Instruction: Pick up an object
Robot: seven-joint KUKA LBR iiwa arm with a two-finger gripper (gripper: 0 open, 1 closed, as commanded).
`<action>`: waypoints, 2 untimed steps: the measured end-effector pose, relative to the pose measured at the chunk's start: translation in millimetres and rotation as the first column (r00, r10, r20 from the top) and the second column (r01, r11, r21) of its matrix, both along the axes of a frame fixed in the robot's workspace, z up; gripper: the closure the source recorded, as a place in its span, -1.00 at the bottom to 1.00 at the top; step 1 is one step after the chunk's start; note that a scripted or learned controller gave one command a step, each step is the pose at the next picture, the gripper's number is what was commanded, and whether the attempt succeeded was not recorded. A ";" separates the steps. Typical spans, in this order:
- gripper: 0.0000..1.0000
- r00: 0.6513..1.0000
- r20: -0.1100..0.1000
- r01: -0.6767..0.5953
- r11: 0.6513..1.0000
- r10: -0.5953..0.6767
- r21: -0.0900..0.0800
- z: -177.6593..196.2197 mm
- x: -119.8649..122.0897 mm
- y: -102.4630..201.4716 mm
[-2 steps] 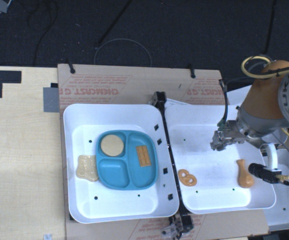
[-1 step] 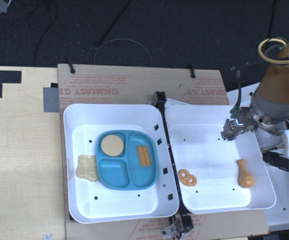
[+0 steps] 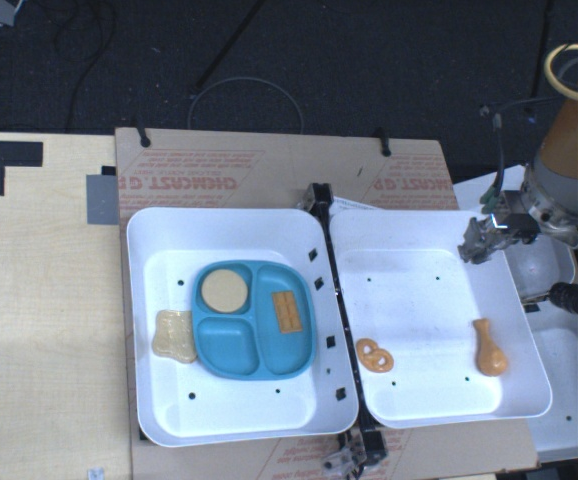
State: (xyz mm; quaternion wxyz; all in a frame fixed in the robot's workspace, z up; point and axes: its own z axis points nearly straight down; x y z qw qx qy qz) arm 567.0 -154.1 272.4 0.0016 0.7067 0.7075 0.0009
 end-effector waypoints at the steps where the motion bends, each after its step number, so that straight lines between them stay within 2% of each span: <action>1: 1.00 1.000 -0.007 -0.003 1.000 0.003 0.003 3.0 -13.1 50.4; 2: 1.00 1.000 -0.010 -0.002 1.000 0.002 0.003 -14.8 -30.1 101.8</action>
